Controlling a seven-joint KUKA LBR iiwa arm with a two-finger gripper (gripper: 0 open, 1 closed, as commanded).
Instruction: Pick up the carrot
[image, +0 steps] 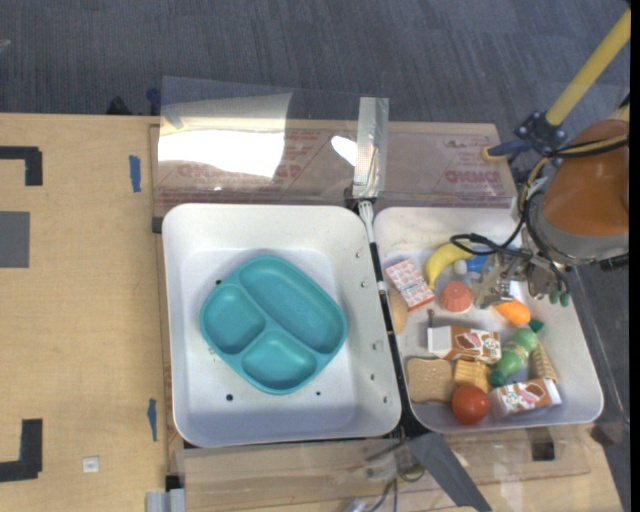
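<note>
- A grey arm with an orange band leans over the right bin (585, 350) from the bench's right side, its gripper (497, 290) low among the toy food at the bin's upper middle.
- The carrot (514, 312), a small orange piece, lies in that same bin just beside and slightly right of the gripper, not visibly between its fingers; whether those fingers are spread or closed cannot be told through the cables and metal parts.
- Taking the carrot as the landmark: a yellow banana (445, 262) lies up and left of it, a round salmon-coloured piece (456, 297) to its left, a green vegetable (520, 352) just below, and a red tomato (470, 403) farther below.
- The left bin (190, 240), well apart from the carrot, holds a teal divided plate (273, 322).
- The likely risk: with neighbours packed so close, a closing grip could catch the salmon piece or the green vegetable instead, or nudge the carrot aside against the wall.
</note>
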